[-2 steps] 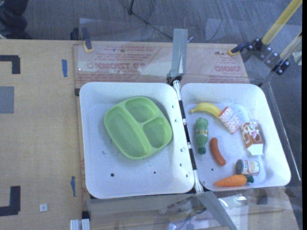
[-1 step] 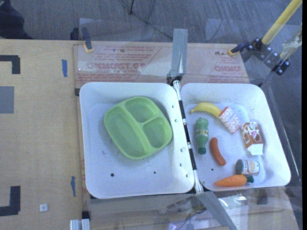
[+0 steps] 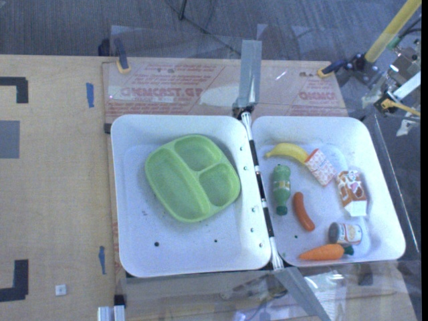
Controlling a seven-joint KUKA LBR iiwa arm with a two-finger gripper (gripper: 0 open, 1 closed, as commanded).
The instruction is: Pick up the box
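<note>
Small red-and-white box [image 3: 321,166] lying in the right bin [image 3: 381,179] near its back edge, banana [image 3: 287,152] just beside it, gripper [image 3: 401,99] sitting past the bin's back right corner, its opening impossible to tell

At the top right corner of the camera view, pale hardware [image 3: 402,89] with dark cabling juts in from the right edge, below a slanted yellow bar [image 3: 400,20]. It is cropped by the edge and too small to make out, so I cannot tell whether any of it belongs to my arm. None of it shows grey casing or an orange band.
</note>
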